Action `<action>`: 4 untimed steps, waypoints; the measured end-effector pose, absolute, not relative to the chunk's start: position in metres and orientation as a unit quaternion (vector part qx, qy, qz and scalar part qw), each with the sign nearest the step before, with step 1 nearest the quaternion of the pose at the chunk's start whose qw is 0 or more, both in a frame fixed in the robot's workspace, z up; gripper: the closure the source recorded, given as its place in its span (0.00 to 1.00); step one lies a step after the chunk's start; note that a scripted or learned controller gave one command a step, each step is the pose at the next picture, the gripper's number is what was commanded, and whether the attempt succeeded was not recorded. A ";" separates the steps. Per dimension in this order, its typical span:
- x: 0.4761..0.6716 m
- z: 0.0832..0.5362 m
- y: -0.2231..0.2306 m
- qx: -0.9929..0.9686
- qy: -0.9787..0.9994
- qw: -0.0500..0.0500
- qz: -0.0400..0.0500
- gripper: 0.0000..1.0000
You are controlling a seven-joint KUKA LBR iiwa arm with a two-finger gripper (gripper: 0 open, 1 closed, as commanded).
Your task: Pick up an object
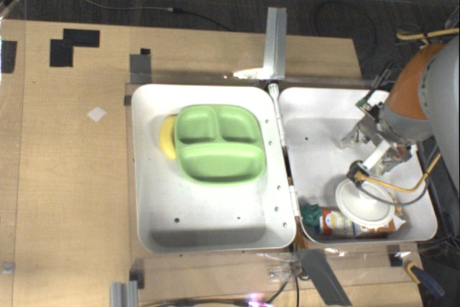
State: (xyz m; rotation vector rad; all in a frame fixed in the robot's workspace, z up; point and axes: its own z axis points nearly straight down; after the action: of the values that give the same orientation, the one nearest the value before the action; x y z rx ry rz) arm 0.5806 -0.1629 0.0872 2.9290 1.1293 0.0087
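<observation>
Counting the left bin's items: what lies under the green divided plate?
A yellow thing pokes out from beneath the green plate at its left edge; the plate covers the rest.

I'm looking at a pale wooden desk (72,212) with two shallow white bins sitting directly on it, their inner rims touching. The hand (375,147) hangs over the nearer bin (316,147). The farther bin (208,226) lies just beside it, on the side away from the arm. A grey metal post (276,39) stands at the seam where the two rims meet, near the hand. Well apart from the hand, past the farther bin, I can see angular black patches (74,45) and a small pale square (96,113) lying flat on the bare wood.
</observation>
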 end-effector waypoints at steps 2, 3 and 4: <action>0.540 0.089 -0.151 0.927 0.374 0.004 0.005 1.00; 0.518 0.129 -0.149 0.943 0.334 0.000 0.001 1.00; 0.511 0.212 -0.100 0.941 0.339 0.000 0.001 1.00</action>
State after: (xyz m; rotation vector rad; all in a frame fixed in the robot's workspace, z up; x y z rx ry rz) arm 0.5106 -0.0999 0.2116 2.9556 1.0647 0.0041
